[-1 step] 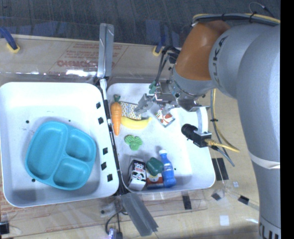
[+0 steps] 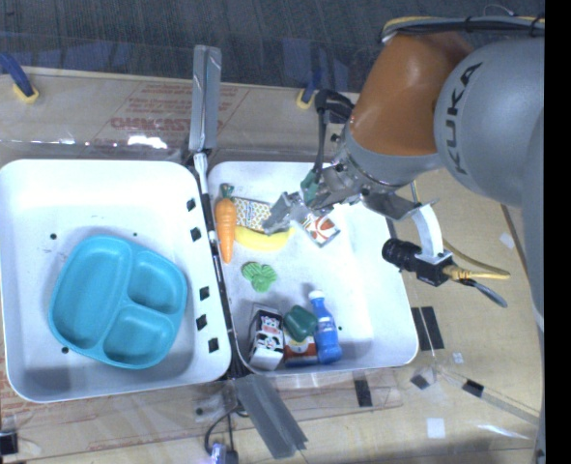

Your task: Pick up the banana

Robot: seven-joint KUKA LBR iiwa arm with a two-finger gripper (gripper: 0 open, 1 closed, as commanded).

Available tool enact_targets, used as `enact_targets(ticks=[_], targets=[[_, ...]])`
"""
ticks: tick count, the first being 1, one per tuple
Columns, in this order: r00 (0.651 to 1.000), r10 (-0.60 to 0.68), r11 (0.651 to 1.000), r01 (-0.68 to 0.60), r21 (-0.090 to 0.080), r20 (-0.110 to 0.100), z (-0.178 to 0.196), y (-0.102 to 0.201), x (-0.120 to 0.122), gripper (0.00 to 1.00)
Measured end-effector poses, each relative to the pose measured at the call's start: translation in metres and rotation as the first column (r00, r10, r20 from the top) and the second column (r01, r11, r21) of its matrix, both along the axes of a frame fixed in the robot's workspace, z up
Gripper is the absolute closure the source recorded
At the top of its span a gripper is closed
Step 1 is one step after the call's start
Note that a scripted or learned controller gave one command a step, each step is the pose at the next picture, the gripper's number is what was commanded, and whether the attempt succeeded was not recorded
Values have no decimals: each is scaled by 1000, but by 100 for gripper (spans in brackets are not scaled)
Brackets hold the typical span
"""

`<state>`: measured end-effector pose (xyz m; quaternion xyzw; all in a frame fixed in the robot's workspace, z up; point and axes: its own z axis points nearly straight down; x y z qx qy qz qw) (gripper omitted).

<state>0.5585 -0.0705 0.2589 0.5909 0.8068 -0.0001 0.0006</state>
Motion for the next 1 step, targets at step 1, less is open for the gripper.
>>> enact_targets(ticks=[1], targets=[[989, 151, 989, -151, 1, -3, -121, -30, 71, 0]])
